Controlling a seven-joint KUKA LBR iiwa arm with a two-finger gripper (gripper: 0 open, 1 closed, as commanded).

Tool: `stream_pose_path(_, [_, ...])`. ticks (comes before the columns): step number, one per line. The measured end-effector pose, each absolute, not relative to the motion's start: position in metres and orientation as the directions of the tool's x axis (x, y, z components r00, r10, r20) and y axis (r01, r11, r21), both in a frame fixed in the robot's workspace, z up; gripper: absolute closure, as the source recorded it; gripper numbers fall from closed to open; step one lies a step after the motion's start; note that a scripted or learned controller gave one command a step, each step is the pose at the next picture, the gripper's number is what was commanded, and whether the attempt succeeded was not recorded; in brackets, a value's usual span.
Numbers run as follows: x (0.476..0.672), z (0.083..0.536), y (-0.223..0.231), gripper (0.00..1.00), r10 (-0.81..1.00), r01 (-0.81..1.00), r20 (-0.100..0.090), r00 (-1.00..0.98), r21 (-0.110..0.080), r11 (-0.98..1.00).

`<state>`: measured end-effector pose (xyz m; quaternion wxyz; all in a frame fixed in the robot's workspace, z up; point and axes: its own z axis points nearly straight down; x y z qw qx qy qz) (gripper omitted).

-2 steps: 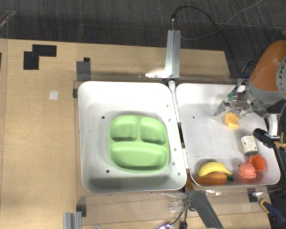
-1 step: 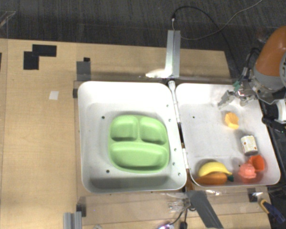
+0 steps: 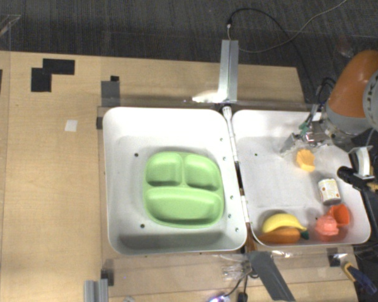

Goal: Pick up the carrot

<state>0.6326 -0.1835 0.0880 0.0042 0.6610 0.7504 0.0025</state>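
The carrot (image 3: 281,235), orange with a small green end, lies along the front wall of the right bin (image 3: 264,137), tucked under a yellow banana (image 3: 282,221). My gripper (image 3: 304,139) hangs over the back part of that bin, far from the carrot, with the grey arm and its orange band (image 3: 353,87) coming in from the right. A small yellow-orange piece (image 3: 305,160) lies just below the gripper.
A small white can (image 3: 329,190) lies at the bin's right side, and a pink and red toy (image 3: 331,222) fills the front right corner. The left bin (image 3: 123,143) holds a green divided plate (image 3: 183,187).
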Motion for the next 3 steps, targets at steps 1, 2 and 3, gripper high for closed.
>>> stream_pose_path(1, [0.652, 0.161, -0.205, 0.00, 0.975, 0.975, -0.004, -0.222, 0.009, 0.222])
stream_pose_path(2, [0.621, 0.088, -0.204, 0.00, 0.996, 0.996, -0.002, -0.094, 0.009, 0.094])
stream_pose_path(3, [0.629, 0.103, -0.178, 0.00, 0.975, 0.975, -0.003, -0.223, 0.008, 0.223])
